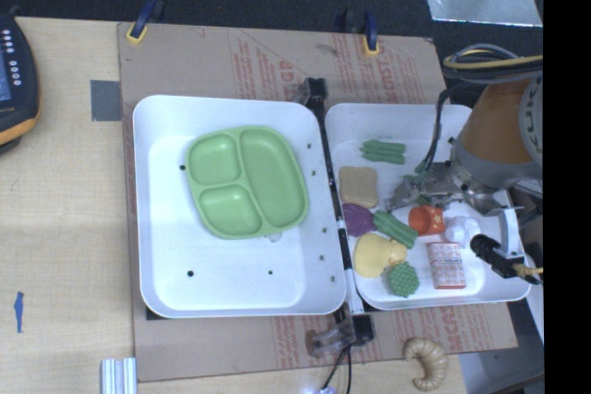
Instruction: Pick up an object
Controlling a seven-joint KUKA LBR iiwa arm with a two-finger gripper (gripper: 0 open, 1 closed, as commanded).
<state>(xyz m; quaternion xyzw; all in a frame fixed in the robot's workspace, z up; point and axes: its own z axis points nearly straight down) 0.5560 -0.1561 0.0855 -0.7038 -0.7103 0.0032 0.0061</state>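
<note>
Two bins: left (157,198) holds green plate (247,180), right (480,291) toy food; hand (413,192) grip unclear.

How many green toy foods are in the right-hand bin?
3: green beans at the back, a long green piece mid-bin, a bumpy green piece at the front. The arm may hide more.

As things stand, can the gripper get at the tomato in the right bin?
Probably yes. The gripper sits low in the right bin, just beside the tomato. The tomato's top looks uncovered, though a green pod and a white piece crowd its sides.
</note>
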